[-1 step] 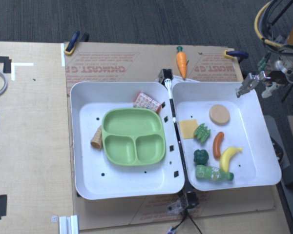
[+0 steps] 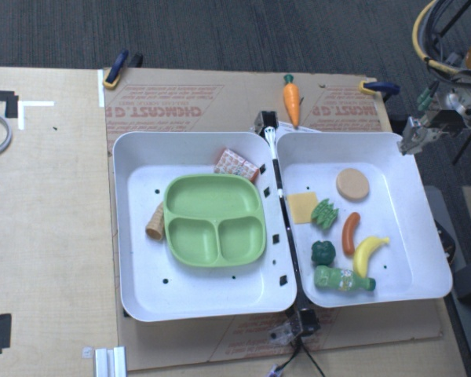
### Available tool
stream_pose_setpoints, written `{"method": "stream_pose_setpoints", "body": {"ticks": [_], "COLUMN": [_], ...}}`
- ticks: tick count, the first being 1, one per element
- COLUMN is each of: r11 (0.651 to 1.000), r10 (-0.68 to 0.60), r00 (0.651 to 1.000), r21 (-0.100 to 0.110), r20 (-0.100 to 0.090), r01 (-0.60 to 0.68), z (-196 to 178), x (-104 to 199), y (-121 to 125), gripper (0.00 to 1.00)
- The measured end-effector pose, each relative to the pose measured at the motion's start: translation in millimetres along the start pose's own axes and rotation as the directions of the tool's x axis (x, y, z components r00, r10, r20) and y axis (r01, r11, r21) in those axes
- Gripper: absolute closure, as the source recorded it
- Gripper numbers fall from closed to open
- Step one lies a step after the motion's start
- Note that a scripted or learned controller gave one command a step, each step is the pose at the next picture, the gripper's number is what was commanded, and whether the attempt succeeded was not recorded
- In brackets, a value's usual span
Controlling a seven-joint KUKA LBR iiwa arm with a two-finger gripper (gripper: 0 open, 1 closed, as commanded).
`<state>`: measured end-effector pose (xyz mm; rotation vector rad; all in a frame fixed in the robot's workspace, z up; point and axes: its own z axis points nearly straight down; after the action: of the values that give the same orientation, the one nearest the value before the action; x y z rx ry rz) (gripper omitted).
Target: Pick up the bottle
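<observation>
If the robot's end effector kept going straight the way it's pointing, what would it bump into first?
Probably the right bin's far right corner. The end effector hangs just above it, seemingly aimed down-left. Depth is unclear. The bottle lies far off.

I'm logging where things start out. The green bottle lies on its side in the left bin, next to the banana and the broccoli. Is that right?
Not quite. The camera view shows the green bottle lying on its side in the right bin, not the left one. The rest holds: it lies near the front wall, next to the banana and the broccoli.
</observation>
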<state>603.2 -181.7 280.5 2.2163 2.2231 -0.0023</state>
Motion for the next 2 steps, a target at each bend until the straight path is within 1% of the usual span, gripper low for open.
{"method": "stream_pose_setpoints", "body": {"ticks": [1, 2], "r11": [0.977, 0.989], "r10": [0.214, 0.149], "r00": [0.977, 0.989], "r21": [0.003, 0.003], "r20": [-0.002, -0.002], "r01": [-0.214, -0.149], "z": [38.0, 88.5], "x": [51.3, 122.7], "y": [-51.1, -124.9], "gripper": [1.00, 1.00]}}
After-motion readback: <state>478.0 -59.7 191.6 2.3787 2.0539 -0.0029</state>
